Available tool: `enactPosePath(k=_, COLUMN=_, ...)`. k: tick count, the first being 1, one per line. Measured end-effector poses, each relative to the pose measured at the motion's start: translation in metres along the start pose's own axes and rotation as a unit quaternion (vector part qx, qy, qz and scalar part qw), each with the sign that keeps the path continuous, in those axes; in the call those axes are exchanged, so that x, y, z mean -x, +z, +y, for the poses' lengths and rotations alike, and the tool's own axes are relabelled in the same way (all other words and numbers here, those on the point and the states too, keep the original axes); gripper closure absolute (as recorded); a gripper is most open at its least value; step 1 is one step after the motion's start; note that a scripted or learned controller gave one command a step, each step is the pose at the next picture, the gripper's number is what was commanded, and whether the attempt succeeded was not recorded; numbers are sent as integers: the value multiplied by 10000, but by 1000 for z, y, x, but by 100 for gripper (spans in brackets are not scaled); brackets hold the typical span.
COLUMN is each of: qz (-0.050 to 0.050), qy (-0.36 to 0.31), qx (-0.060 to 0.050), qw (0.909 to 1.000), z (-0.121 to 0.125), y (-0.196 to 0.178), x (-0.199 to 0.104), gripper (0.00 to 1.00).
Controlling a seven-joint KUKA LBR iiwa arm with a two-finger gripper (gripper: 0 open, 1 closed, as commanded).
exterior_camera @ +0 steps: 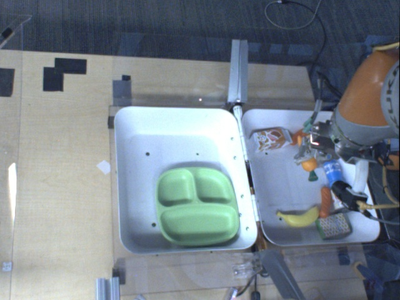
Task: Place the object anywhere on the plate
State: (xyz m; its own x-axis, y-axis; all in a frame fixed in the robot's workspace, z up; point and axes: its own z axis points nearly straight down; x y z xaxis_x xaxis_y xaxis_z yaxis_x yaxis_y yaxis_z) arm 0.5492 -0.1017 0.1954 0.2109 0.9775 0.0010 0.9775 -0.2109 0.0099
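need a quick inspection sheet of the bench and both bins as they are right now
surface: light wood bench bearing two shallow white bins side by side, the left bin and the right bin.
job's things: green divided plate lies in the left bin, with nothing on it.
clutter: in the right bin, a banana, a snack packet, a small orange item, a blue bottle, a red-orange item and a grey mesh item.
grippers: the gripper hangs over the right bin's far right part; jaws hard to make out.
cables: black cable looped on the floor beyond the bench.
surroundings: dark blue carpet; black markings on the bench.
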Motion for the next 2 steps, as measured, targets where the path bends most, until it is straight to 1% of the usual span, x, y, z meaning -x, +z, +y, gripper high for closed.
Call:
enactPosePath(k=1, qz=-1, qy=-148, qx=-36, qw=9999, z=-21, y=11, x=-61, gripper=100)
enactPosePath(k=2, qz=7, qy=-1298, qx=-36, qw=9915, z=-56, y=11, x=-118, gripper=100)
